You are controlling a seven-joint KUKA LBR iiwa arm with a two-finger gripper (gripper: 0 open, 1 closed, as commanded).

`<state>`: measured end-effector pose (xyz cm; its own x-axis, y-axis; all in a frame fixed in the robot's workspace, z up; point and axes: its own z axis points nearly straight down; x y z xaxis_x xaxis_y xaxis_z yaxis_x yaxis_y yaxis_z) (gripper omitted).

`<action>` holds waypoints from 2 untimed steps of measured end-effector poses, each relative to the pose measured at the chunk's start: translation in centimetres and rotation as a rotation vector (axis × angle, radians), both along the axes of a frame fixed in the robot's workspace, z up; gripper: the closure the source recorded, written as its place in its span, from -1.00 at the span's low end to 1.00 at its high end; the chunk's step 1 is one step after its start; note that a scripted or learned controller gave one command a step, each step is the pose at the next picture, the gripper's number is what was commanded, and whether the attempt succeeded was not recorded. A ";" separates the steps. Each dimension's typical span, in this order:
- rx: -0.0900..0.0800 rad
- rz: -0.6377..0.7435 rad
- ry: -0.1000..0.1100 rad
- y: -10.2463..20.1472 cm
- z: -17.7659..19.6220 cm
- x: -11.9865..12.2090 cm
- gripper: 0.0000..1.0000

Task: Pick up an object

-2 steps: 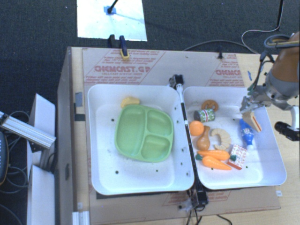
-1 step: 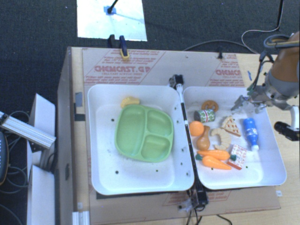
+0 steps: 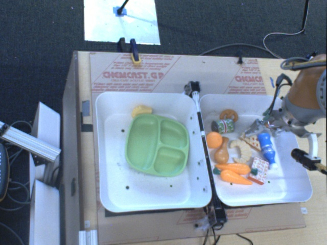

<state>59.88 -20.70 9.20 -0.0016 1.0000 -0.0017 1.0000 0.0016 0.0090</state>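
The right bin [image 3: 291, 188] holds several toy foods: a blue bottle [image 3: 265, 146], an orange ball [image 3: 214, 139], a brown drumstick [image 3: 222, 153], two carrots [image 3: 235, 172], a small red-and-white carton [image 3: 259, 168], a green can [image 3: 223, 126] and a brown pretzel [image 3: 228, 115]. My gripper [image 3: 261, 127] reaches in from the right and hangs low over the bin's back right part. It is just above the blue bottle's upper end and beside a tan cracker [image 3: 250, 143]. Nothing visibly sits in the gripper.
The left bin [image 3: 115, 188] carries a green divided plate [image 3: 157, 145] and a yellow banana piece [image 3: 141, 110] near its back wall. A black divider rail [image 3: 202, 137] runs between the bins. A black fitting [image 3: 305, 160] juts over the right bin's right rim.
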 end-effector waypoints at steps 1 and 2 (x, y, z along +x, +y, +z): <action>-0.002 0.000 -0.006 4.7 -0.2 -2.6 -1.00; 0.001 0.003 -0.008 4.8 1.0 -2.5 1.00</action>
<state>57.43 -15.91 10.18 -0.0047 1.0000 -0.0007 0.9998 0.0047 0.0174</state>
